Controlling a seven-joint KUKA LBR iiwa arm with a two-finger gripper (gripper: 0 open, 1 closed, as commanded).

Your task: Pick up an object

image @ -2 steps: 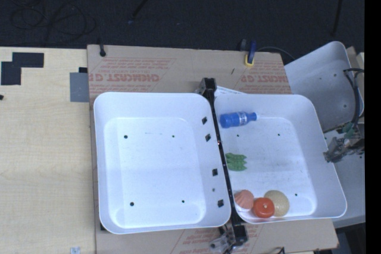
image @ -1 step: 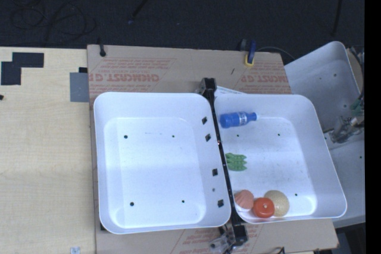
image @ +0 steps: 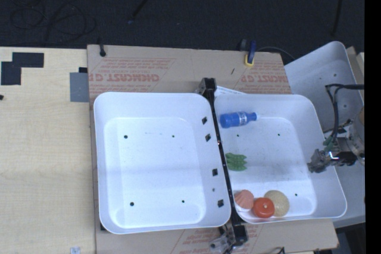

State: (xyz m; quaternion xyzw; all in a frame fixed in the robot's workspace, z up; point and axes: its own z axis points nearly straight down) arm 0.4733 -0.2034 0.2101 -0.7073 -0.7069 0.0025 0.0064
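Note:
The right bin point(image: 297, 105) holds several objects. A blue bottle point(image: 237, 119) with a white cap lies on its side near the bin's far left. A small green object point(image: 236, 162) rests by the left wall. In the near left corner sit a pink piece point(image: 243, 198), a red round object point(image: 263, 207) and a beige round one point(image: 277, 202), close together. My gripper point(image: 324, 160) hovers at the right rim of this bin, well apart from all of them, with nothing visibly in it.
The left bin point(image: 119, 105) stands beside the right one, joined by a black divider strip point(image: 215, 146). Both rest on a cardboard sheet point(image: 149, 71). Cables point(image: 336, 107) hang near the gripper at the right.

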